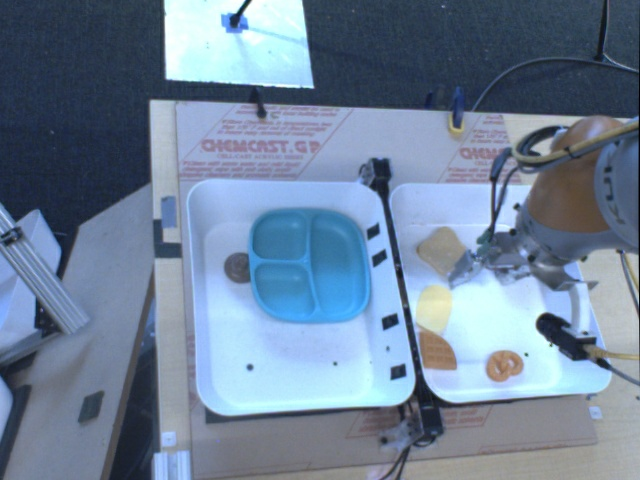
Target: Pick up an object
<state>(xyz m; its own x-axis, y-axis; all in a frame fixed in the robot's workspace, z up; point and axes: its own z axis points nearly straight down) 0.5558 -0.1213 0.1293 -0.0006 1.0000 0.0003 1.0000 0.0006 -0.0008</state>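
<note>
**Reaching low into the right bin**

Starting at the near edge, you see an orange pretzel-shaped piece [504, 366] and a waffle-like piece [436, 350], then a yellow slice [434, 308] and a tan piece [440, 250], loose in the right bin [470, 392]. The pincer [463, 268] sits just beside the tan piece, probably its target; whether it is released or clenched, I cannot tell. The left bin [215, 368] keeps a blue divided plate [307, 266]. Farther on the worktop, a sheet [262, 146] reads "CHEMCAST GP".
</note>
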